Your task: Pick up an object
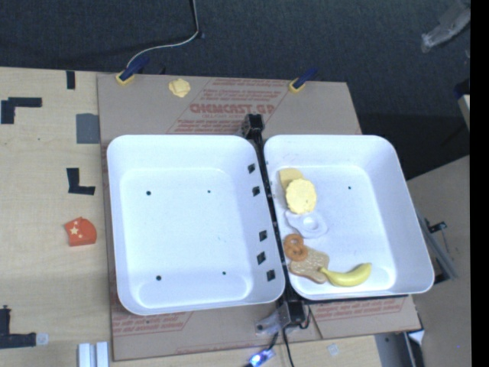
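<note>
Cardboard sheet [229, 107] lies on the bench, with both bins on it. The left bin [183, 235] and right bin [363, 205] touch along their shared wall.

All the pickable pieces sit in the right bin, packed along its left wall:
- Banana [348, 276]: near the bin's front edge, long axis roughly left-right along that edge. Its right tip curls up and away from the edge, and its left end touches the tan biscuit [308, 264].
- Yellow round piece [301, 196]: mid left wall, partly covering a second yellow disc [288, 177] behind it.
- White piece [309, 224]: just in front of the yellow ones, hard to read against the bin.
- Orange ring [295, 245]: between the white piece and the biscuit, touching the biscuit.

The left wall crowds everything but the banana's right half.

Outside the bins, a red block [81, 232] sits on the bench left of the left bin. A yellow lump [179, 88] sits near the sheet's back edge, between a yellow clamp [130, 73] and a blue clamp [304, 79].

Gripper state: I can't tell.
</note>
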